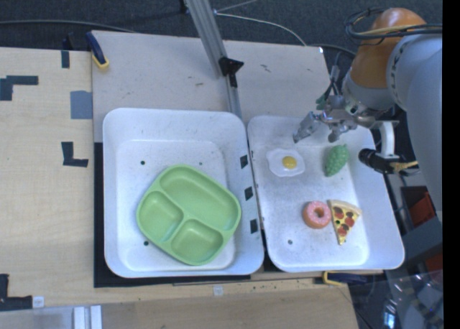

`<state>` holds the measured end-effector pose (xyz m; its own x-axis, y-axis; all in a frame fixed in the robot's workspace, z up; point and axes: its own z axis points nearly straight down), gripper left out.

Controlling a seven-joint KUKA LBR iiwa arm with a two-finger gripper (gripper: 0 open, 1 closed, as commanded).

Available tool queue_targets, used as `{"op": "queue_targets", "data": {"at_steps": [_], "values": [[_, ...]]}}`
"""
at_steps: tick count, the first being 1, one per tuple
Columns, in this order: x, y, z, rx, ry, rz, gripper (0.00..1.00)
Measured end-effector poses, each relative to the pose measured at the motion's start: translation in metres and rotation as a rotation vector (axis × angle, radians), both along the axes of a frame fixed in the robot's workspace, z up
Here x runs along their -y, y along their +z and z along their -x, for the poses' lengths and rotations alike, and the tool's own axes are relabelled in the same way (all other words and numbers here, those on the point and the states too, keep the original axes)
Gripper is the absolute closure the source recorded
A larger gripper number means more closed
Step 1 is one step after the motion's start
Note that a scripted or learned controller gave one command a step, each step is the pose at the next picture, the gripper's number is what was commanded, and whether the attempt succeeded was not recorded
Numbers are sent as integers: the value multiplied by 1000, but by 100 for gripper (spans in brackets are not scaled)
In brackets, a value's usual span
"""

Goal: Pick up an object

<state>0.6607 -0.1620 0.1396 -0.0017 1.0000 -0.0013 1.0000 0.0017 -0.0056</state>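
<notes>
Hovering over the top of the right bin (374,248), the claw (319,131) has its two fingers spread apart with nothing between them. Below it lie four toys: a fried egg (286,163) at about seven o'clock from the claw, a green leafy piece (336,160) at five o'clock, and further down a pink doughnut (315,215) touching or just beside a pizza slice (344,220). A green divided plate (188,214) sits in the left bin (115,177). Nothing is lifted yet; choosing, descending, closing and raising all seem left to do.
</notes>
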Motion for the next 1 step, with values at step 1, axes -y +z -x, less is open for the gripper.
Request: {"op": "queue_targets", "data": {"at_steps": [1], "values": [[0, -52, 0, 4, 0, 1, 0]]}}
